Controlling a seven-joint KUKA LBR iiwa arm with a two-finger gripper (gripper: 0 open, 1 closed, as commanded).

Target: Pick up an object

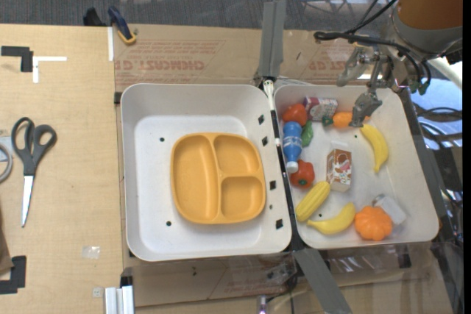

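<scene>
The things to pick from lie in the right bin (419, 180): a yellow banana (377, 145) near the far right, a small orange piece (342, 119) and a red tomato-like piece (295, 113) at the far end, a blue bottle (292, 140) along the left wall, a small carton (339, 169) in the middle, and an ear of corn (313, 200), a second banana (333, 220) and an orange pumpkin (373, 223) toward the near edge. The pincer (362, 114) hangs at the far end of this bin, its tip just beside the small orange piece and just above the top end of the first banana. I see nothing between its fingers; whether they stand apart or together I cannot tell from this slant.

The risk, as I judge it, is crowding. The far-end pieces lie touching or nearly so, so a descent there could land a finger on a neighbour and shove things aside instead of closing round one. The curved banana may also slip out sideways.

The cables and wrist hardware blur the fingers, and the arm's upper body is cut off at the top right corner. A pale object (389, 208) beside the pumpkin is hard to identify. The left bin (140, 180) holds a yellow divided tray (218, 178); scissors (29, 158) lie on the worktop (59, 232).
</scene>
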